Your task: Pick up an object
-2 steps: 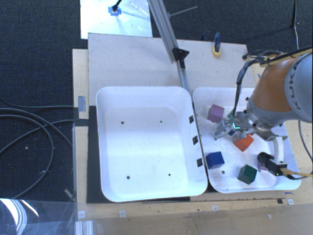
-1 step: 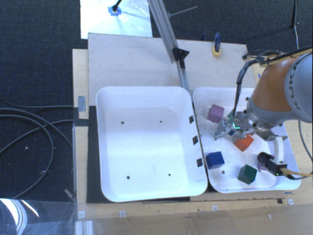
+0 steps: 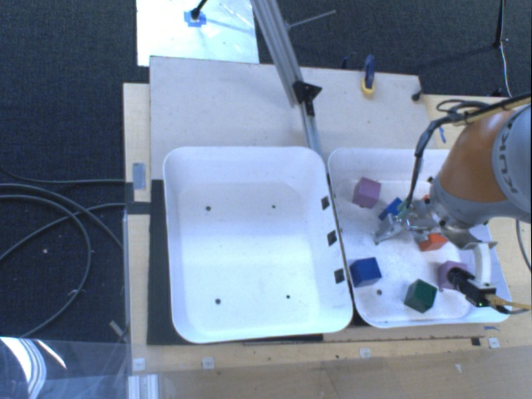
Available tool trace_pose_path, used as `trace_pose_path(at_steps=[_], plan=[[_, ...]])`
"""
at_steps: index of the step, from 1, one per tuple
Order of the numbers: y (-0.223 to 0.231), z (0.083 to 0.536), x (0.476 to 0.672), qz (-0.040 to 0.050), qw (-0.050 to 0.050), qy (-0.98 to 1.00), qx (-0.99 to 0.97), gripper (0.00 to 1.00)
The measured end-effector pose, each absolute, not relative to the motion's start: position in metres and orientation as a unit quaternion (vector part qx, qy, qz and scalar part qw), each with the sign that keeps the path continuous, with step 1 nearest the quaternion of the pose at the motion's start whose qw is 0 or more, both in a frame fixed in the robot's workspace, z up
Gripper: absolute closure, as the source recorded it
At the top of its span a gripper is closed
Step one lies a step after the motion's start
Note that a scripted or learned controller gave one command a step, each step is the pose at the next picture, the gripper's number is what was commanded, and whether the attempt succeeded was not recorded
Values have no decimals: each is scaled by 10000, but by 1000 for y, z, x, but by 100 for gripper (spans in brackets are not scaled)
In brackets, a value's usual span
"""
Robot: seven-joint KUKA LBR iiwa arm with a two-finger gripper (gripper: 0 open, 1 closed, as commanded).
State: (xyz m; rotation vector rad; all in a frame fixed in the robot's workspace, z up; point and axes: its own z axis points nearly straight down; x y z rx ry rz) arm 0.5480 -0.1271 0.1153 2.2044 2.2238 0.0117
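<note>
Camera view: gripper (image 3: 389, 229) low in right bin (image 3: 345, 173), beside small blue piece (image 3: 389, 209); grip state unclear. You centre over piece, avoid orange block (image 3: 431, 242).

Bench (image 3: 249, 98) — two white bins (image 3: 249, 248) on it.

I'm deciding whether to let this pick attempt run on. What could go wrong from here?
1. The claw sits low in the right white bin among closely set pieces: a small blue block and an orange block lie right beside it, so it may nudge one rather than grasp it.
2. The purple cube and dark blue cube lie close by; a sweep could scatter them.
</note>
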Motion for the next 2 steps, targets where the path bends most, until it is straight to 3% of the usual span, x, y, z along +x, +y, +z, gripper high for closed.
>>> trace_pose_path(at_steps=[1,2], plan=[[-201,89,580,43,-99,7094,7048,0],[-106,88,631,21,-5,7123,7019,0]])
